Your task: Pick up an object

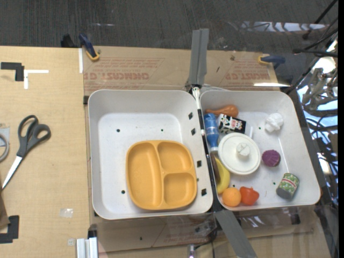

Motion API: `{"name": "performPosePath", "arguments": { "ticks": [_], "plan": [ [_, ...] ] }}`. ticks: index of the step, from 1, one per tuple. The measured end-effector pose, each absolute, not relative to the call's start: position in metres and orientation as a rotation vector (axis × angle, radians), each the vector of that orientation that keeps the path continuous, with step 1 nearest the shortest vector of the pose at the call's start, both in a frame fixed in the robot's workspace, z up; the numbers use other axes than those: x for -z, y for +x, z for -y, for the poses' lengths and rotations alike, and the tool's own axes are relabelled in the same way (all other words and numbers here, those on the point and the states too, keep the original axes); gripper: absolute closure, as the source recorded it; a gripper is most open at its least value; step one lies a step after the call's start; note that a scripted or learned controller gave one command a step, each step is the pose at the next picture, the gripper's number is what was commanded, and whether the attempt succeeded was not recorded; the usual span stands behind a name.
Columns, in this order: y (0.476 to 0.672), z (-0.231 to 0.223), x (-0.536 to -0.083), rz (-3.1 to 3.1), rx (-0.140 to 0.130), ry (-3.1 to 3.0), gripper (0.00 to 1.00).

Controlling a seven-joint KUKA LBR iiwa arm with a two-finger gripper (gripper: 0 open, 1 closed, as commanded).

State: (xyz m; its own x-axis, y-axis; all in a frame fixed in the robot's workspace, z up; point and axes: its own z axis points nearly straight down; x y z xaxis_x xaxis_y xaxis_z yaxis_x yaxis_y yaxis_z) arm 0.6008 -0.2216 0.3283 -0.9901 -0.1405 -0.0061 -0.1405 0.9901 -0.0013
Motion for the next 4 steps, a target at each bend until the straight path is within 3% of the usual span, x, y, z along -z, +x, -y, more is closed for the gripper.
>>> {"name": "performPosePath", "arguments": {
  "ticks": [1,2,3,4],
  "plan": [
    [0.631,0.211,-0.111,-3.113,0.0,-0.383,1.0],
    [0.638,0.221,-0.271,-3.01,0.002,-0.873,1.0],
    [0.661,0.221,-0.118,-3.116,0.0,-0.342,1.0],
    [0.661,0.221,-0.3,-3.113,0.003,-0.351,1.0]
  ]
}}
